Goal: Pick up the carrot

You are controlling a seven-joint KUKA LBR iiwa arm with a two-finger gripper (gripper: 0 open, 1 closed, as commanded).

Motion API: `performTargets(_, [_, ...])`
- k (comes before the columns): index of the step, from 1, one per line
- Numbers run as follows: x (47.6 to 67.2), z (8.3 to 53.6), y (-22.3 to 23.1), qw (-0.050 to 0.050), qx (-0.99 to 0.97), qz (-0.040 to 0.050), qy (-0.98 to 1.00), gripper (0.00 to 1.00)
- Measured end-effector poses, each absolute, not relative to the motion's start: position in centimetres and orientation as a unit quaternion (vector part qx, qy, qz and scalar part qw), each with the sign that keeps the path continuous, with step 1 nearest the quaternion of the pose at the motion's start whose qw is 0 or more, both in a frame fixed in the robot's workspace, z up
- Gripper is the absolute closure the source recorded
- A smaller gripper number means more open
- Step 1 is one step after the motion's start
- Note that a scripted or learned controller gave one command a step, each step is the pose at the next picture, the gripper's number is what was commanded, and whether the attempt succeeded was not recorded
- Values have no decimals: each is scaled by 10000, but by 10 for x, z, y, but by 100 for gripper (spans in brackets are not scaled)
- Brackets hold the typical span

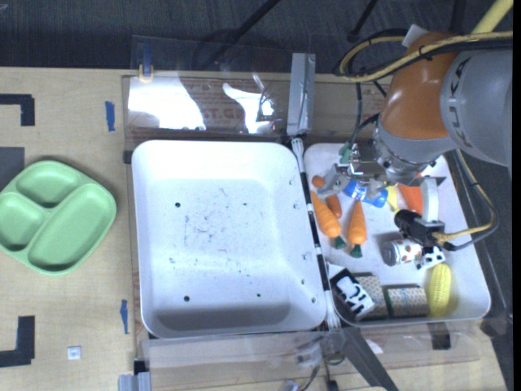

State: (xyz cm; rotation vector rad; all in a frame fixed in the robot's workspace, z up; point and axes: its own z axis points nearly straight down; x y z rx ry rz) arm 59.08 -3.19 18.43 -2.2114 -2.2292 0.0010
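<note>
Landmark: the right bin [476, 296], the white shallow one on the desk [65, 96]; all places below are given from it.
Arm: grey, with an orange band [415, 96]; it comes over the far right corner of the right bin and bends down toward the far part of it.
Pincer: the pincer [358, 176] hangs over the far left part of the right bin, low above the things there. I cannot tell whether it is released or clenched, and nothing can be made out inside it.
Carrot: two carrots lie inside the right bin, near its left wall. One carrot [327, 215] lies along that wall, and the second carrot [356, 225] is just beside it, with its green end pointing to the near side. Both are just below the pincer in the view, on the bin floor.
Other things in the right bin: a blue thing [358, 192] under the pincer; an orange piece [413, 198] near the middle; a small can [399, 252] lying down; a yellow corn cob [440, 289] near the right wall; a black and white block [350, 292] at the near left corner.
Left of the right bin: the left bin [163, 169], touching it side by side.
Far left of the right bin: a green divided plate [53, 216] on the desk, well apart.
</note>
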Motion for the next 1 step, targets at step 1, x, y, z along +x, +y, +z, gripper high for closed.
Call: performTargets(1, [603, 185, -23, -13, -6549, -9, -7558, 0])
